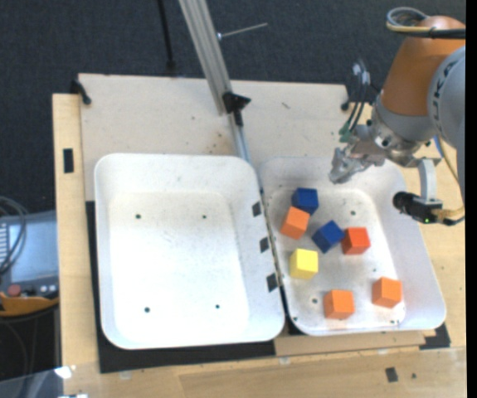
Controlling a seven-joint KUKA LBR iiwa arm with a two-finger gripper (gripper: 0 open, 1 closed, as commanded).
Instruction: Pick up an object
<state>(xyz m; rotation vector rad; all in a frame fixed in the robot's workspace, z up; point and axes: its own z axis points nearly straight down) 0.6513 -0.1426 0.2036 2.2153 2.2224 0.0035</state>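
My gripper hangs over the far edge of the right-hand shallow white bin, and I cannot tell how it is set, though nothing shows in its grasp. In that bin lie seven small cubes. A dark blue cube sits nearest the gripper, toward the far left corner, with an orange cube touching its near side. A second blue cube lies mid-bin, just beside a red-orange cube. A yellow cube rests by the left wall. Two more orange cubes lie along the near edge. The left-hand white bin stands alongside on the wooden bench.
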